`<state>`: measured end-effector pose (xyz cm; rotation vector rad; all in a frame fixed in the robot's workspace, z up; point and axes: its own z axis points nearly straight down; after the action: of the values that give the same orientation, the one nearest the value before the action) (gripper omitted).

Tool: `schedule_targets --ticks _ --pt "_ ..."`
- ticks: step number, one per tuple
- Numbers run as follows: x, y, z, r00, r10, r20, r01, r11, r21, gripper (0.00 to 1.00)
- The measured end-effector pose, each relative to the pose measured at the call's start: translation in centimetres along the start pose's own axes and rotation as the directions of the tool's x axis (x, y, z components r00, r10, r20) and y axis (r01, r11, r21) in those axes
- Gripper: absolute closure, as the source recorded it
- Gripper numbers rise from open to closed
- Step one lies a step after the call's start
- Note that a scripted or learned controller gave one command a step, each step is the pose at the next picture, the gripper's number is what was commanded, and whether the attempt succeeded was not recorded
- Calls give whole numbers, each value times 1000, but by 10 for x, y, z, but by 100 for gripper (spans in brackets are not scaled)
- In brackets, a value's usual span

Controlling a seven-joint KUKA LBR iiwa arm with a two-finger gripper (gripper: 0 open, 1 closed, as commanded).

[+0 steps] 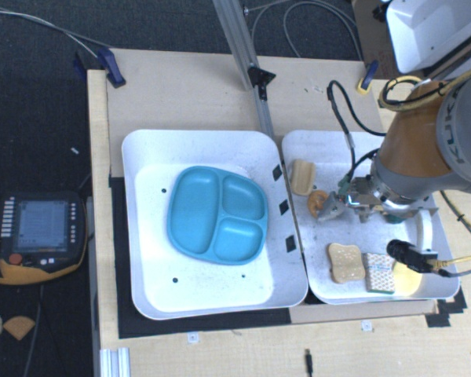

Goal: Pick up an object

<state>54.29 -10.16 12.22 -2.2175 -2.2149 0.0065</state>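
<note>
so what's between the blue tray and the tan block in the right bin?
In the camera view, the two bins' adjoining white walls lie between the blue tray and the tan block; three small black marks sit along them.

Glossy blue plastic tray (217, 214)

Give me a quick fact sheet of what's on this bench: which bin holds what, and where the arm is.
left bin: blue divided plate
right bin: tan block, small orange piece, toast slice, patterned sponge, yellow item
arm: over the right bin
gripper: beside the small orange piece
holding anything: cannot tell
</note>
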Motion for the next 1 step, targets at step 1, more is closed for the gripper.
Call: schedule_targets --ticks 1 --pt "1 2 -14 1000 -1 1 1 1000 -9 100"
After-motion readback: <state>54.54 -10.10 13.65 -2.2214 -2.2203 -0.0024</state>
